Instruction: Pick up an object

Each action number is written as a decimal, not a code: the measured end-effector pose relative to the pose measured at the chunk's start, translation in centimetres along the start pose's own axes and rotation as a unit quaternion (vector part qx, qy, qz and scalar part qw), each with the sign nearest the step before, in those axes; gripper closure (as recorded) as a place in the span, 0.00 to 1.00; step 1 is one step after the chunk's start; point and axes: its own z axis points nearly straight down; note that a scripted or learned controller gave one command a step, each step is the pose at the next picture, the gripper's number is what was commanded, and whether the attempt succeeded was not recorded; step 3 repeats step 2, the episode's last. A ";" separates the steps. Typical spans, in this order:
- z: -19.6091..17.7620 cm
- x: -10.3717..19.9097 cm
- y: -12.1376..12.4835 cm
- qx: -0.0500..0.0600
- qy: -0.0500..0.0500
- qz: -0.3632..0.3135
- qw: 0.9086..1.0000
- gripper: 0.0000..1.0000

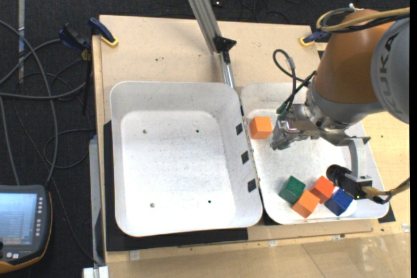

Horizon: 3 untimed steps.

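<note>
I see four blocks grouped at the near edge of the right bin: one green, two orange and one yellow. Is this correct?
Not quite: the camera view shows no yellow block. The fourth block in that group is the blue block, beside the green block and the two orange blocks, in the right bin.

I saw an orange cube (261, 127) just beside the jaws, and farther off a green cube (292, 189), two more orange blocks (313, 196) and a blue block (339, 202). Both bins (176, 153) were white with dark speckles; the counter (163, 42) was pale tan.
</note>
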 end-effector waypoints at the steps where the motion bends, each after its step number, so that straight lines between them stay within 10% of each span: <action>1: -0.4 5.2 -0.6 -0.001 0.000 -0.001 1.000 1.00; 3: 0.1 10.6 0.3 -0.001 0.000 -0.001 1.000 1.00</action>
